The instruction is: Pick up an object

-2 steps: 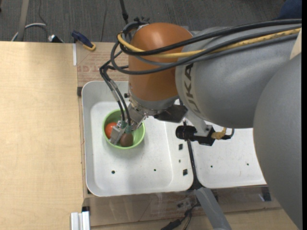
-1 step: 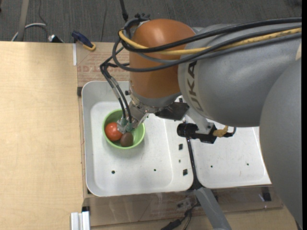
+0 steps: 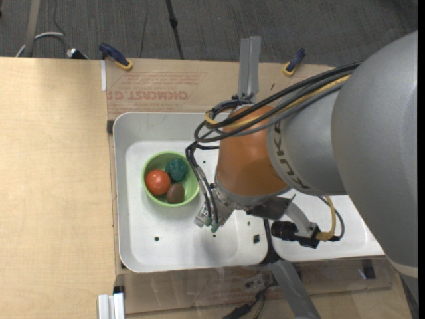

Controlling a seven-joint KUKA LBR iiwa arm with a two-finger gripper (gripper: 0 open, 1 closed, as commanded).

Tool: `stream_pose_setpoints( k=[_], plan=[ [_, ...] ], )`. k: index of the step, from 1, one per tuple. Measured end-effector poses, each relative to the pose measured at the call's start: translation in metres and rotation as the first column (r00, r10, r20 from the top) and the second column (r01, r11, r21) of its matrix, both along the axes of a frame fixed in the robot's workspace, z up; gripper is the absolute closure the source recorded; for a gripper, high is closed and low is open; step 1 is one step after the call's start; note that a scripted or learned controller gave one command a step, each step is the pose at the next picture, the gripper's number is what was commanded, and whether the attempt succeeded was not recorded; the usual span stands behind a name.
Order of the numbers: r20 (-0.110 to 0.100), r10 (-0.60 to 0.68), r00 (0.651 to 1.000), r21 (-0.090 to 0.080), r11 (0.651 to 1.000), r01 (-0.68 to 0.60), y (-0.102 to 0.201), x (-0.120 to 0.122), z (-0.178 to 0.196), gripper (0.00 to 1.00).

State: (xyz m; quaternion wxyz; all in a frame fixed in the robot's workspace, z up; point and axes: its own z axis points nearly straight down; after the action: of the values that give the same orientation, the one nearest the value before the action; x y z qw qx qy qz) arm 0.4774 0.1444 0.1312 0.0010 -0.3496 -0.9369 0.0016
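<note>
Green bowl [image 3: 170, 179] (three items inside), arm [image 3: 279, 158] alongside

Grey carpet [image 3: 199, 18] (wooden bench [image 3: 53, 178])

White left bin [image 3: 133, 244], green bowl [image 3: 154, 201] at its 9 o'clock side. In bowl: red ball [image 3: 157, 181] at 9 o'clock, teal lump [image 3: 176, 169] at 1 o'clock, brown ball [image 3: 175, 193] at 5 o'clock. Gripper [image 3: 208, 222] just beside bowl at 4 o'clock, low over bin floor. Grey arm [image 3: 358, 131], orange band [image 3: 249, 158], entering from 3 o'clock. Right bin [image 3: 352, 241] largely covered by arm.
</note>
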Motion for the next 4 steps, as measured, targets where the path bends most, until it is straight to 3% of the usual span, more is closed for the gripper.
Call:
stream_pose_setpoints(
  k=[1, 2, 3, 4],
  plan=[
    [0.003, -0.3, 0.954, -0.001, 0.954, 0.3, 0.069, 0.041, 0.069, 1.0],
    [0.003, 0.164, 0.986, 0.001, 0.986, -0.164, 0.057, 0.001, 0.105, 1.0],
    [0.002, 0.633, 0.774, 0.002, 0.774, -0.633, 0.057, 0.001, 0.024, 1.0],
    [0.006, 0.565, 0.825, 0.001, 0.825, -0.565, 0.085, 0.025, 0.103, 1.0]
  ],
)
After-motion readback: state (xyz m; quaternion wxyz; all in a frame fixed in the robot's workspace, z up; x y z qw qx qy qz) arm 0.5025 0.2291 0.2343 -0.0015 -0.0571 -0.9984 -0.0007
